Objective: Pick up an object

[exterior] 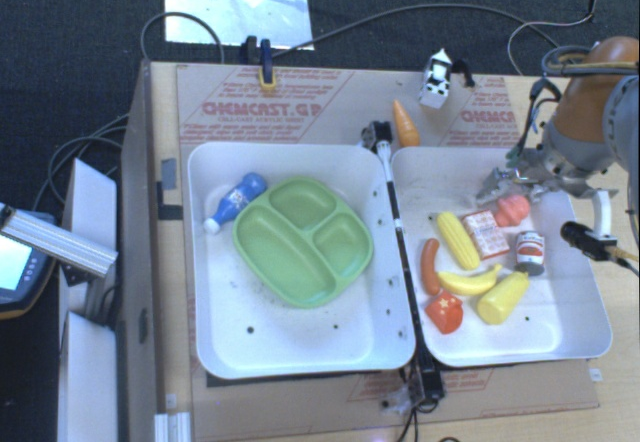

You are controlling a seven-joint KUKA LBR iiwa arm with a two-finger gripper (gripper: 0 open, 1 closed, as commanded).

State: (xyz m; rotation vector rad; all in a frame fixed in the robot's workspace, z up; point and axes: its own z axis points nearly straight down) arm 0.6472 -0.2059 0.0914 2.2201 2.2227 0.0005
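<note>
My gripper point(517, 182) hangs over the back of the right bin point(575, 340), with the grey arm and its orange band rising to the right. Just below the gripper lies a pink object point(513, 209), close to it, and I cannot make out contact. Beside that are a red-and-white box point(486, 234), a corn cob point(457, 240) and a small can point(530, 253). Nearer the front lie a banana point(468, 281), a yellow fruit point(503, 297), a red fruit point(445, 311) and an orange-red sausage shape point(430, 263).
The left bin point(215, 330) holds a green divided plate point(303, 241) and a blue-and-white bottle point(235, 201). On the bench behind the bins lie a carrot point(405, 124) and a black-and-white cow toy point(437, 79). Cables cross the floor at the back.
</note>
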